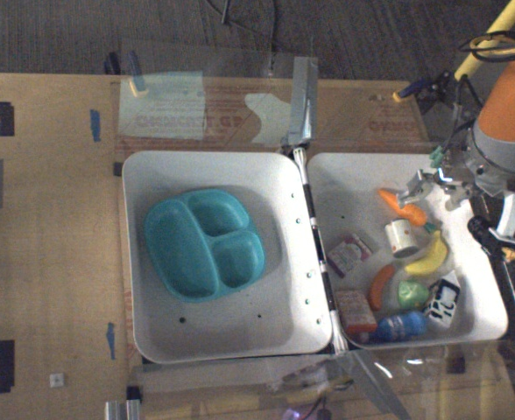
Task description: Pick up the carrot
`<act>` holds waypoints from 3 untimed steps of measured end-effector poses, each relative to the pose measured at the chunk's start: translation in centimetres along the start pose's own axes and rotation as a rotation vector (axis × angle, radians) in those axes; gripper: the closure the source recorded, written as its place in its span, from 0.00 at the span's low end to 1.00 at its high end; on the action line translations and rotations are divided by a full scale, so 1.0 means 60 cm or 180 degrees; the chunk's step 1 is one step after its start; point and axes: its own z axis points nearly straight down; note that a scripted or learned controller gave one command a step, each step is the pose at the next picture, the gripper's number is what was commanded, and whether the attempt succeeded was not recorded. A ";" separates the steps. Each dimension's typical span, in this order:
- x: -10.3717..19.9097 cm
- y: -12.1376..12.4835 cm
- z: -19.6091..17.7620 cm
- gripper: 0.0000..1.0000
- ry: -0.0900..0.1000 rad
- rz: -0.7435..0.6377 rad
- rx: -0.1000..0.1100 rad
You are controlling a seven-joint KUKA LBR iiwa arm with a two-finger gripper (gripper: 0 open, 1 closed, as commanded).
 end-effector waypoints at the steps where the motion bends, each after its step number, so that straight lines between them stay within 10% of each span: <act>1: -0.030 0.029 0.047 0.00 -0.0003 -0.0154 -0.0005; 2: -0.050 0.099 0.078 0.00 0.0009 0.0329 0.0002; 3: 0.012 0.023 0.141 0.00 0.0001 0.0841 -0.0003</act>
